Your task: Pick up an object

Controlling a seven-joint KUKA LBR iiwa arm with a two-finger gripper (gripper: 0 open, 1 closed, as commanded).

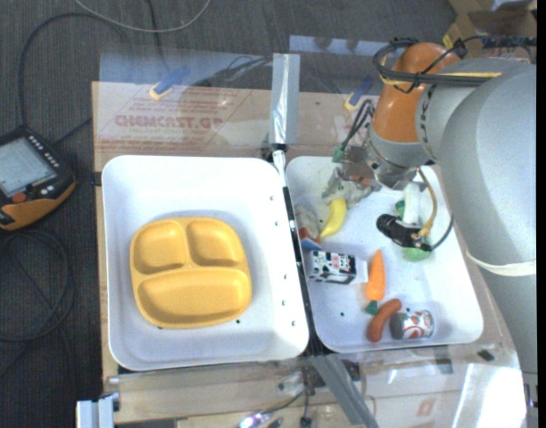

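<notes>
We hover our gripper (pixel 347 185) just above the toy banana (pixel 335 217) near the back of the right bin (pixel 451 333), its jaws apparently parted around nothing, and we judge we should descend straight, straddling the banana's narrow width before closing.

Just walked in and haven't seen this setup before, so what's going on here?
A robot arm reaches into the right bin, its gripper low over a toy banana. Nothing is visibly between its fingers, so no pick yet. Nearby lie a carrot, a sausage, a small can and a black-and-white box. The left bin holds a yellow divided plate.
</notes>
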